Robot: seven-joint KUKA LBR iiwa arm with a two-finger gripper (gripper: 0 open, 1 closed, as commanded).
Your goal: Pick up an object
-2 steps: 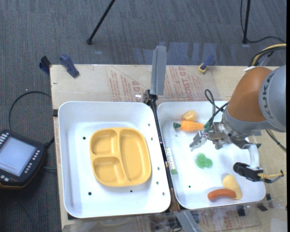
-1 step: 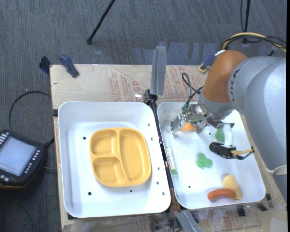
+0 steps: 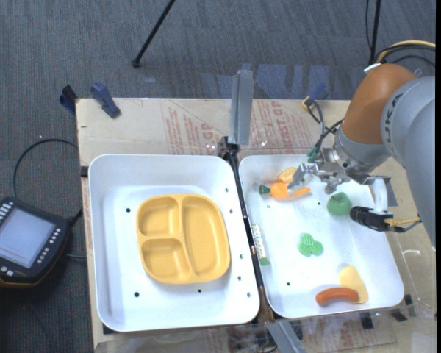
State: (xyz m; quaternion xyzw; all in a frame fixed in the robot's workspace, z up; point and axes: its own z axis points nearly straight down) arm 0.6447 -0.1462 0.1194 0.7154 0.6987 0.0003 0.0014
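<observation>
My gripper (image 3: 317,179) hangs low over the back of the right bin (image 3: 375,259), open, with nothing between its fingers. Just left of it lie an orange carrot (image 3: 288,191) with a green tip and a small yellow piece (image 3: 287,174). A round green object (image 3: 339,204) sits just right of the gripper. Further forward in the same bin lie a flat green leafy piece (image 3: 310,245), an orange sausage (image 3: 336,296) and a pale yellow wedge (image 3: 351,278).
The left bin (image 3: 110,197) holds a yellow divided plate (image 3: 182,238). A grey upright post (image 3: 242,112) stands behind the seam between the bins. A handheld pendant (image 3: 20,237) lies on the floor at the left. A black cable connector (image 3: 369,216) hangs beside the arm.
</observation>
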